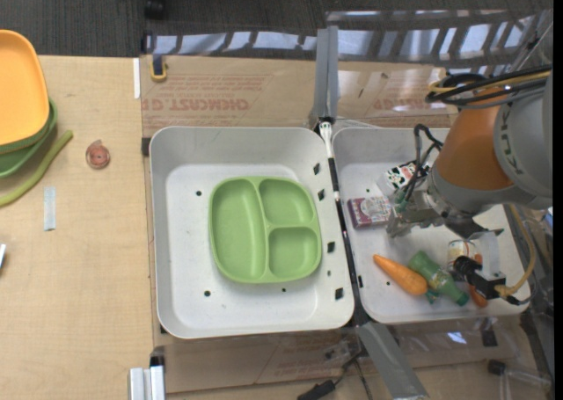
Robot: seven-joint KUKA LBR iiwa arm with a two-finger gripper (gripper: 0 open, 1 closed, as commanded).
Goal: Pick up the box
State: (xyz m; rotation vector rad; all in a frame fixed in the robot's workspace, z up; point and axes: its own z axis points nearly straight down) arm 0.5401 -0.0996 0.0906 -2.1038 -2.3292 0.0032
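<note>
We see small purple-pink cardboard box (368, 211) lying flat in right white bin (352, 301), just right of green divided plate (265, 229). Pincer (400, 221) just beside box; can't tell pincer state. We'd centre over box, descend straight, avoid orange carrot (400, 272) nearby.

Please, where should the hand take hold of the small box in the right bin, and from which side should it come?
Probably across its two long edges, coming from above. The box lies flat on the floor of the right bin, so only its top and thin sides are offered. The hand sits right at the box's right end, and a carrot lies apart, nearer the camera.
</note>
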